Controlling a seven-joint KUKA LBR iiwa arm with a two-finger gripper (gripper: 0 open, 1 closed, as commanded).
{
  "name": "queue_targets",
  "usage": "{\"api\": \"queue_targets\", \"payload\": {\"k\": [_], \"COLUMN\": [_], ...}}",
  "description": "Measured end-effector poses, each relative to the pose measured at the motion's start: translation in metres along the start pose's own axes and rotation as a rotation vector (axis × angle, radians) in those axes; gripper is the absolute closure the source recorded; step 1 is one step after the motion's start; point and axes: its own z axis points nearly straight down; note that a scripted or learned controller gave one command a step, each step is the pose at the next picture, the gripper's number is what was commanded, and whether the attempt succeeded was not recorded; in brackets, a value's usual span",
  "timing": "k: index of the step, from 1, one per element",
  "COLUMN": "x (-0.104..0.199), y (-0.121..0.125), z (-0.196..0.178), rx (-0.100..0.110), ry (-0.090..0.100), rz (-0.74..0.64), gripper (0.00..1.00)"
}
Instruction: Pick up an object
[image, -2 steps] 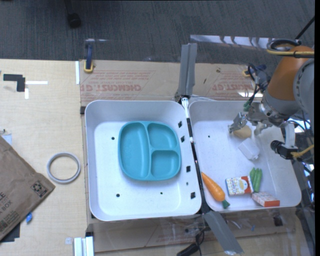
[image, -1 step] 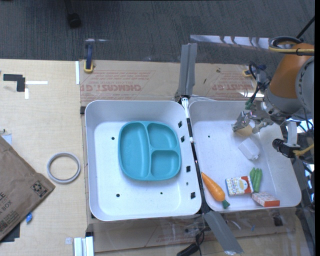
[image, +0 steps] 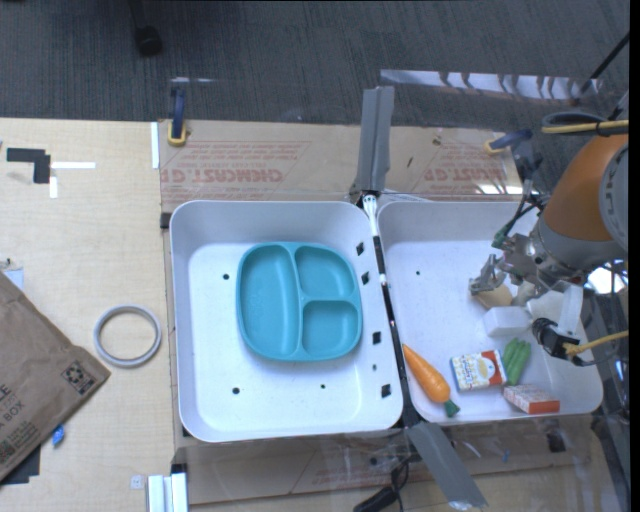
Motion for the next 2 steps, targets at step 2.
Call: {"api": "queue_targets", "payload": {"k": [2], "x": [0.098], "y": [0.051], "z": [-0.150], "rx": [0.001], "ry": [-0.003], "rz": [-0.023], "gripper": [1.00]}}
